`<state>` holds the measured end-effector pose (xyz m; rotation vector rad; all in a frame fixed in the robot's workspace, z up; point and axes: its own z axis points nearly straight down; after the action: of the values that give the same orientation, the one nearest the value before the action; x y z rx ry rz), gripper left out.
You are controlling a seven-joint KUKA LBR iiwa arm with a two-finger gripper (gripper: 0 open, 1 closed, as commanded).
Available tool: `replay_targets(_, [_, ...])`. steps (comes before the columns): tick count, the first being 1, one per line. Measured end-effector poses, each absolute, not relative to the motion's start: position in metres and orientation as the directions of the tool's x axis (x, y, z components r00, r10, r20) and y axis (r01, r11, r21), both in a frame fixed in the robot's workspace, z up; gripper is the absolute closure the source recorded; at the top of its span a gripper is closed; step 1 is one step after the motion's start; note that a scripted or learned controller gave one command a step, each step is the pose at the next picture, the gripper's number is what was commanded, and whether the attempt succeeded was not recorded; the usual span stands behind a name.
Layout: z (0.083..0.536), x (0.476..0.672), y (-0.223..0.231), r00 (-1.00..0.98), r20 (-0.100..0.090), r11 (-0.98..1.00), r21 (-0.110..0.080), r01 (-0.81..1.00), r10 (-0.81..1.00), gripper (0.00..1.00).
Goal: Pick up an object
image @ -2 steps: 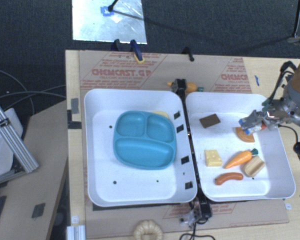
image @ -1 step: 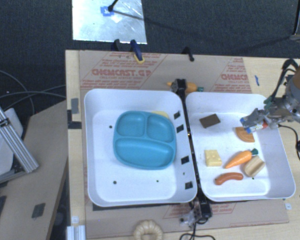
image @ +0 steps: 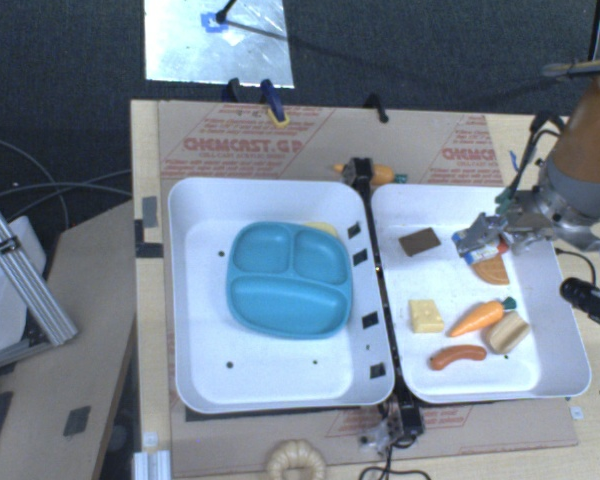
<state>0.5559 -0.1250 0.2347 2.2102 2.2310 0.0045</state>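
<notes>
Mostly smooth: carrot (image: 477, 317), sausage (image: 458, 356), cheese cube (image: 426, 316).

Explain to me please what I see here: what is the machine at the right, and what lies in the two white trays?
It is a robot arm, filmed by one fixed camera looking down at a slant. Its gripper hangs over the right bin. That bin holds toy food: a brown square, an orange slice just under the gripper, a yellow cheese block, a carrot, a bread roll and a sausage. The left bin holds a blue divided plate. I cannot tell if anything is held.
</notes>
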Motion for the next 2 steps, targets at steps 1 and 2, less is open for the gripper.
replay_targets(1, [0.227,0.55,-0.062,-0.01,0.002,0.01,0.0,1.0,1.0,1.0])
replay_targets(2, [0.228,0.537,-0.024,-0.008,0.001,0.008,0.0,1.0,1.0,1.0])
